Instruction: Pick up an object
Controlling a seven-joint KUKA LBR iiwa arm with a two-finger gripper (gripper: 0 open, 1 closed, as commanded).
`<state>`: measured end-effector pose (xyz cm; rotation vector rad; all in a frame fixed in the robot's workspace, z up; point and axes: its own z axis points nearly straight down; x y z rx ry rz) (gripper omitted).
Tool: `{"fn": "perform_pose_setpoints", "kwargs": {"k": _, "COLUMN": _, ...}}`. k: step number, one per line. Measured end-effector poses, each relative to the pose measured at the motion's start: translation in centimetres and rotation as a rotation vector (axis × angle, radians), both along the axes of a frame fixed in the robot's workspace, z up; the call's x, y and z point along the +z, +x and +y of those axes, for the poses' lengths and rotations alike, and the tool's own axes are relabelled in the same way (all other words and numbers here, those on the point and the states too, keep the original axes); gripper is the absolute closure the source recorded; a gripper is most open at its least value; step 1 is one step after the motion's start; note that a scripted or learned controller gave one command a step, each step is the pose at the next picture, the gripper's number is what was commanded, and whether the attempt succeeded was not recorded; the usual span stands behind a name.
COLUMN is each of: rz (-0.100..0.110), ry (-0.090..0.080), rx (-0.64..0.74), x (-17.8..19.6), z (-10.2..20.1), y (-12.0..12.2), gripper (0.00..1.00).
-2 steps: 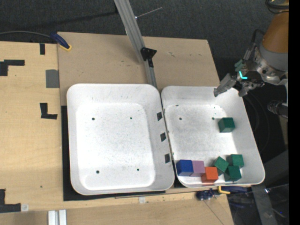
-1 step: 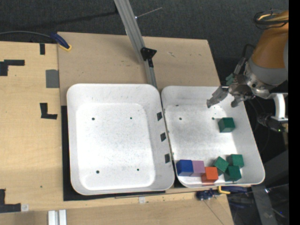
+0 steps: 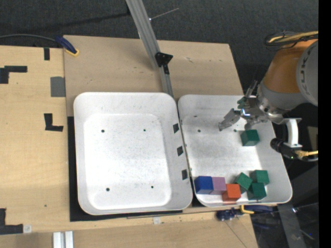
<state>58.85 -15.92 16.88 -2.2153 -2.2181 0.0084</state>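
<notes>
My gripper (image 3: 237,124) hangs over the upper right part of the right bin (image 3: 207,138), open, with one grey finger (image 3: 227,122) reaching left. A green cube (image 3: 250,137) lies on the bin floor just below and right of the fingers, not between them. Along the bin's near edge sit a blue cube (image 3: 204,184), a purple cube (image 3: 219,184), an orange cube (image 3: 232,191) and three more green cubes (image 3: 256,190).
The left bin (image 3: 126,149) stands beside the right one, with a raised divider between them. A grey metal post (image 3: 147,30) slants down to the bins' far edge. The arm's orange band (image 3: 287,68) is at the right.
</notes>
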Motion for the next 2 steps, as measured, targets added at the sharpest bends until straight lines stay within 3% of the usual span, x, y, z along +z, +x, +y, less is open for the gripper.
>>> {"fn": "perform_pose_setpoints", "kwargs": {"k": 1, "rz": -0.002, "ry": -0.001, "rx": 0.001, "x": -4.6, "z": 0.4, "y": 0.4, "gripper": 0.00}}
{"fn": "perform_pose_setpoints", "kwargs": {"k": 2, "rz": -0.007, "ry": 0.000, "rx": 0.002, "x": -3.3, "z": 0.5, "y": 0.5, "gripper": 1.00}}
